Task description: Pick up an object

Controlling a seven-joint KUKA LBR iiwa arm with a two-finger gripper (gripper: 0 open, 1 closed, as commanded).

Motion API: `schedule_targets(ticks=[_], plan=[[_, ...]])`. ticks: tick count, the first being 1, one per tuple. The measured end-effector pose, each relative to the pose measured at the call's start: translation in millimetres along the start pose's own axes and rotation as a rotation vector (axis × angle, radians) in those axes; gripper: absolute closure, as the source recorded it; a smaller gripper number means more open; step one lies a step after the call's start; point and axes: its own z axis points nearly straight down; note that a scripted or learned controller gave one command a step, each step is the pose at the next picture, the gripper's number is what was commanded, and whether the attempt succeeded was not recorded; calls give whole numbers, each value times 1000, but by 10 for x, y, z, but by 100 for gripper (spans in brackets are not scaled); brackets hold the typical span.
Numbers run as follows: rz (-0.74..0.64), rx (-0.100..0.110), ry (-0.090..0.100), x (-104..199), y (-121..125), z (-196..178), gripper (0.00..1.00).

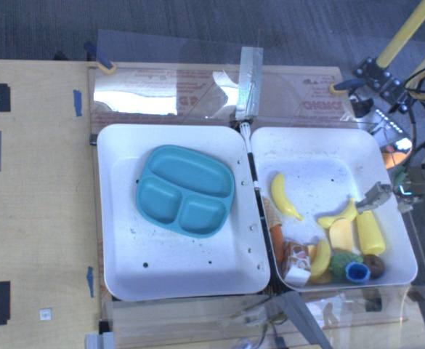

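Crowding the near right corner of the right bin: a small white cup with printed side, a yellow banana-like piece, a green lumpy item, a blue ring-shaped cap and a dark brown round thing, all touching or nearly so. An orange carrot-like stick lies along the bin's left wall beside the cup. Just beyond, a yellow cylinder lies next to a yellow block, with a curved yellow piece above them. A lone banana sits apart, mid-bin toward the left. Gripper pokes in over the right rim, its grey tip just above the yellow cylinder and the curved piece; jaw state cannot be made out, nothing visibly between them. Left bin holds a teal divided plate, three compartments, tilted slightly, roughly centered. Far side: clear plastic sheet and a metal post between the bins.
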Motion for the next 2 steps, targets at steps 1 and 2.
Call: schedule_targets(ticks=[1,2], plan=[[66,7,2,-159,243,975,0],[99,-25,-6,238,336,1253,0]])
